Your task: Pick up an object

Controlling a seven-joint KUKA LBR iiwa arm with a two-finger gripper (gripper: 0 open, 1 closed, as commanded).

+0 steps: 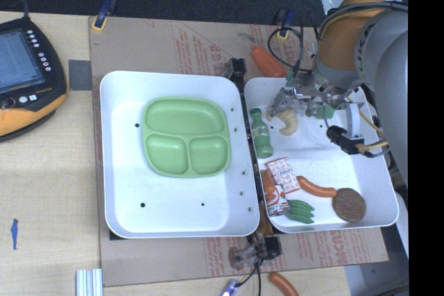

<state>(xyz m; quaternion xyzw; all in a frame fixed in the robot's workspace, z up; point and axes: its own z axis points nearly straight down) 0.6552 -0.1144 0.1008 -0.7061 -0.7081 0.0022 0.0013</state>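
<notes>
Camera view looks down on two white bins on the bench (55, 170). The end effector (290, 104) is low in the far part of the right bin (378, 170). It sits right over a small tan curved thing (288, 122), like a croissant, and seems to touch its far end. That curved thing lies with its long way running far to near. I cannot tell how wide the end effector is, or if it has hold of anything. A green bottle (261, 133) lies just left, pointing far to near. The left bin (118, 149) has a green plate (186, 136).
</notes>
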